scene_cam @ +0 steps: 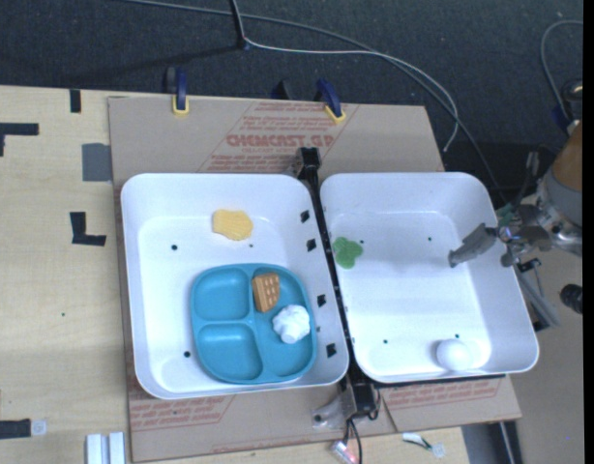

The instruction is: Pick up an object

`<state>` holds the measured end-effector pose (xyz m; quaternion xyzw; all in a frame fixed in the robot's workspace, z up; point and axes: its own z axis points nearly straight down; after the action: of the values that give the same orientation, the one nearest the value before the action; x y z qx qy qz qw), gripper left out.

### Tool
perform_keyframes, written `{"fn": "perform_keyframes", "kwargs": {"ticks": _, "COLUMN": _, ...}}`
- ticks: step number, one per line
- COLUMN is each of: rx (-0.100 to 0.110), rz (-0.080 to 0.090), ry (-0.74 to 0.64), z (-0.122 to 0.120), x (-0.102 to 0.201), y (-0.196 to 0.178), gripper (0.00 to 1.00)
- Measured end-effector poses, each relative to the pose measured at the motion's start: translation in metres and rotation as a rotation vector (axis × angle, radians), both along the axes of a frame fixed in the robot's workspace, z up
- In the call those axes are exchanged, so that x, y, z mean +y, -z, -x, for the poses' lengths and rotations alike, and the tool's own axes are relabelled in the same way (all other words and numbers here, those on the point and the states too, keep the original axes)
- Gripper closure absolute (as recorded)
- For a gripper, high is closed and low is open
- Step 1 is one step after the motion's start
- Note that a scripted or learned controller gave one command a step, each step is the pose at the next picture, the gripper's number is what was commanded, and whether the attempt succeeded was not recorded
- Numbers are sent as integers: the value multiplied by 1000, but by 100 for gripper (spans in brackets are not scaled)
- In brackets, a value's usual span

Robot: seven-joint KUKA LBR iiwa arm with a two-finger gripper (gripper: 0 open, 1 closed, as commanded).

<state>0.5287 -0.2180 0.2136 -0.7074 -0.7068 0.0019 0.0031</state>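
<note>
The gripper (pixel 474 245) hung over the right bin's (pixel 413 193) right side; whether it was released or clenched could not be told, and nothing showed in it. A green piece (pixel 347 252) lay by that bin's left wall, a white ball (pixel 457 354) near its front. The left bin (pixel 152 201) held a yellow piece (pixel 232 224) and a blue tray (pixel 220 341) with a waffle (pixel 266 291) and a white lump (pixel 292 324).

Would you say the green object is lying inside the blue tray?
No, the green object lies in the right bin, beside its left wall.
</note>
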Motion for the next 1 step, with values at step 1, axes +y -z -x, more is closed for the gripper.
{"fn": "perform_keyframes", "kwargs": {"ticks": 1, "rx": -7, "rz": 2, "ry": -1, "z": -2, "x": 0, "y": -3, "gripper": 0}}
